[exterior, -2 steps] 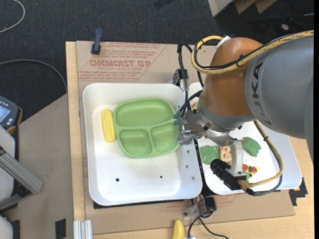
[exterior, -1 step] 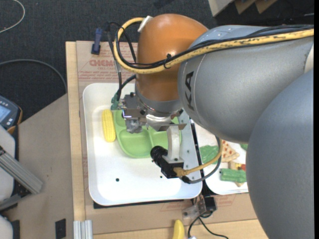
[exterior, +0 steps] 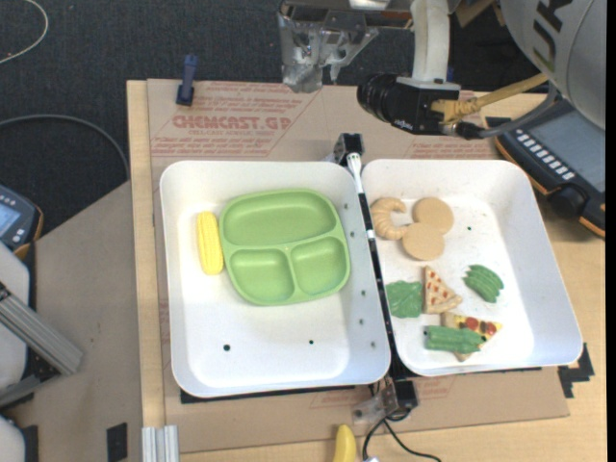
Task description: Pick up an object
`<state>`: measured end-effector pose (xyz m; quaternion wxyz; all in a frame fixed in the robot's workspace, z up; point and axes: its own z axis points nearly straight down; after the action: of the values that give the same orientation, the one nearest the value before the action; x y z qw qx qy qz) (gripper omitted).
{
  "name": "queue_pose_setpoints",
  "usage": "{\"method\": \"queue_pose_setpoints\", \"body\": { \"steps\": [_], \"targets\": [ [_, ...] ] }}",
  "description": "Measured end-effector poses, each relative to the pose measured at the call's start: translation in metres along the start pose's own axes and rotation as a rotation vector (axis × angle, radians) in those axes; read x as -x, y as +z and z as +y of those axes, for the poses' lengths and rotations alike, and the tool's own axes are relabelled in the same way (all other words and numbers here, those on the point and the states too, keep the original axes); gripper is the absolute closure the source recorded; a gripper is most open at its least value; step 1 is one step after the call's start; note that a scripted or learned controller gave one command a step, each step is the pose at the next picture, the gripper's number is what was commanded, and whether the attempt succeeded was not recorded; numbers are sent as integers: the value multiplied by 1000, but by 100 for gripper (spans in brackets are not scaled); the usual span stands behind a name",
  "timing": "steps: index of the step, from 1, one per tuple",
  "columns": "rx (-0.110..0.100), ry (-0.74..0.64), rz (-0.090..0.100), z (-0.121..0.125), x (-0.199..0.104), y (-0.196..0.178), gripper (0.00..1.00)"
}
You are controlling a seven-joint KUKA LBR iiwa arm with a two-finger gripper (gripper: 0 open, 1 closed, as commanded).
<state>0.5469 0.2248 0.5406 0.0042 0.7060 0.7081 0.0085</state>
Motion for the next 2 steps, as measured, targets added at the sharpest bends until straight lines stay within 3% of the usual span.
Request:
{"method": "queue_pose_setpoints", "body": {
  "steps": [1,2],
  "targets": [
    [-25,7,-8,-63,70,72,100],
    [-29,5,-10,-72,68,174,100]
  ]
}}
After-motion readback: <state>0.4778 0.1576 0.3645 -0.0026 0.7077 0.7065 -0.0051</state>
